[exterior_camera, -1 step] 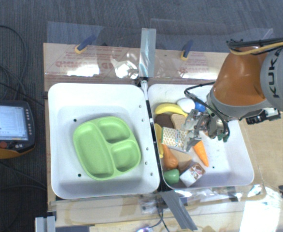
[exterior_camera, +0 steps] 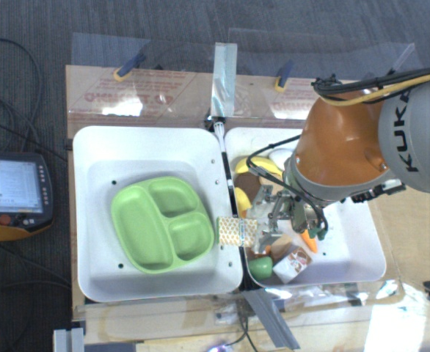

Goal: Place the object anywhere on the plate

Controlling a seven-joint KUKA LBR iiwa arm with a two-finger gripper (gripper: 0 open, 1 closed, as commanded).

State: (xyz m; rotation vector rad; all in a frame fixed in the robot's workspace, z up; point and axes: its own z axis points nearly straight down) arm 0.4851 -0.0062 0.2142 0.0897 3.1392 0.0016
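Grey carpet under bench (exterior_camera: 164, 86) | green plate (exterior_camera: 162, 224) in left bin (exterior_camera: 90, 152) | gripper (exterior_camera: 277, 222) over cluttered right bin (exterior_camera: 362, 248), finger state unreadable

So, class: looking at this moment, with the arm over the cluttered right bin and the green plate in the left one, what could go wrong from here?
1. The gripper sits among crowded items: a banana, a green ball, a small carton. It may grab the wrong thing or two at once.
2. The patterned packet straddles the divider between bins; a nudge could push it off course.
3. The green plate lies beyond that divider, so a low carry might snag.
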